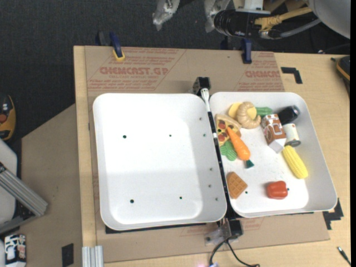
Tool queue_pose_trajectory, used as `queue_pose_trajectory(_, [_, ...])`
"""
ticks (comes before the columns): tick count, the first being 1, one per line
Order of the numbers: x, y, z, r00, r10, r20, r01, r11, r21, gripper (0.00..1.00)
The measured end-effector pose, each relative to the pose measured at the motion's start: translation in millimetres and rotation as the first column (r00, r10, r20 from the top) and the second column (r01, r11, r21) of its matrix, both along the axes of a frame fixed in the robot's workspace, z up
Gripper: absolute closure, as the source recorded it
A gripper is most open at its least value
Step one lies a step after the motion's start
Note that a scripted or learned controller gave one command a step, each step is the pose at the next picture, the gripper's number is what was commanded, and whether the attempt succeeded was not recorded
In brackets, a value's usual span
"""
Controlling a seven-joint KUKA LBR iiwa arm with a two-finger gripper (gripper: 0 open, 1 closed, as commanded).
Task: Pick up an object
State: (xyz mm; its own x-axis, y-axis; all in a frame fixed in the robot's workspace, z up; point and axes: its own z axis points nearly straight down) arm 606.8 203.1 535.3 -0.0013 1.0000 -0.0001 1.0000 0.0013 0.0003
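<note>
White plastic forms two shallow bins lying side by side on a cardboard-covered bench, seen from above at a slant. With the picture as a clock face, the left bin (105, 149) fills the centre and the nine o'clock side, its floor bare apart from a few small dark dots. The right bin (320, 166) sits toward three o'clock and holds a loose cluster of toy food.

In that cluster, a carrot (239, 143) lies near the bin's left wall, its long axis running from eleven to five o'clock. A corn cob (295, 161) lies to the carrot's right on much the same slant. A croissant (247, 115) sits at the cluster's twelve o'clock end, a waffle (236, 184) and a red pepper (277, 189) at its six o'clock end, each standing apart from its neighbours.

At the top edge, near twelve o'clock, the gripper (189, 7) hangs well above and beyond the bench, its two fingers spread apart with nothing between them.

Every toy lies toward five o'clock from the gripper, well apart from it. Judging from this, no pick has begun; the arm would need to travel down and rightward over the right bin, and the carrot or corn would want the fingers set across their slanted length
</note>
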Motion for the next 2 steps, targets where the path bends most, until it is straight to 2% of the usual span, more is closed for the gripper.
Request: queue_pose_trajectory(2, [0.0, 0.0, 0.0, 1.0, 0.0, 0.0, 0.0, 1.0, 0.0, 0.0])
